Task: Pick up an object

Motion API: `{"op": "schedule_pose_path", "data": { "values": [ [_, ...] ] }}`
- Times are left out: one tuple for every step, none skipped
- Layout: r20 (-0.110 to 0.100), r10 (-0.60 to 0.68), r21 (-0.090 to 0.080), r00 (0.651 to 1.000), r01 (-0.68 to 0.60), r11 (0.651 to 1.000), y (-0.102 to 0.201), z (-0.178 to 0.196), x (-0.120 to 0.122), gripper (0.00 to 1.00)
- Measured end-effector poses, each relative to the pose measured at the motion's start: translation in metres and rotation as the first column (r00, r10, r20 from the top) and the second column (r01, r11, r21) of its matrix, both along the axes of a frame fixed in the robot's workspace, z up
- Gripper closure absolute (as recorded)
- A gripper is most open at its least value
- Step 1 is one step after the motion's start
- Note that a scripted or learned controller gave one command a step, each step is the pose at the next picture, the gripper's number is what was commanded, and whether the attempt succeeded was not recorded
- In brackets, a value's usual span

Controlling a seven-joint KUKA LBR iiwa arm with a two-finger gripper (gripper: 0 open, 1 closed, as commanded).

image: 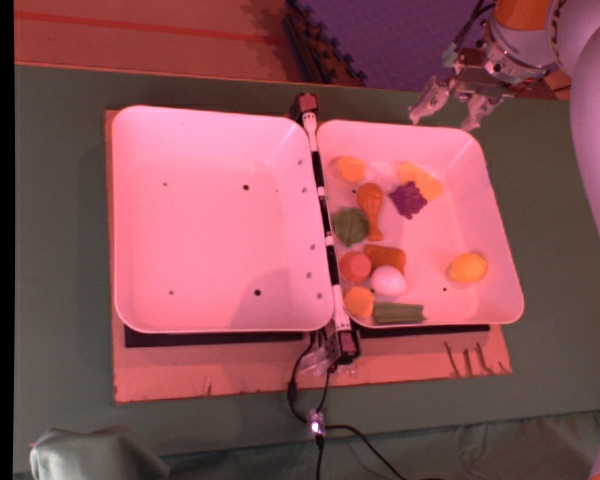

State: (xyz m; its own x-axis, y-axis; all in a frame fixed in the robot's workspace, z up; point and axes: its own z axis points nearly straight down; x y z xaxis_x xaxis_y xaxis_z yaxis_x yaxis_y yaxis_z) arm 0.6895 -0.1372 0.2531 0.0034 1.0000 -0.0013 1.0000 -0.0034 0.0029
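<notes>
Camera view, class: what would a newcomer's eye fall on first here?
The cluster of small toy foods in the right bin stands out: a purple grape bunch, a drumstick, a white egg and an orange fruit. Next is the gripper, open above that bin's far edge, holding nothing. The left bin beside it looks bare by contrast.

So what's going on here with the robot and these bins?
A grey robot arm is set to pick up an object. Its hand hangs open and holds nothing, above the far edge of the right bin. That bin holds toy food, including a drumstick, purple grapes and a white egg.
</notes>
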Motion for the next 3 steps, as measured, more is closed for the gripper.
{"op": "schedule_pose_path", "data": {
  "values": [
    [0.0, 0.0, 0.0, 1.0, 0.0, 1.0, 0.0, 0.0, 0.0, 0.0],
    [-0.006, -0.001, -0.001, 1.0, 0.001, 1.0, -0.011, -0.053, 0.002, 0.0],
    [-0.005, 0.001, -0.001, 1.0, -0.001, 1.0, -0.006, -0.097, 0.007, 0.0]
  ]
}}
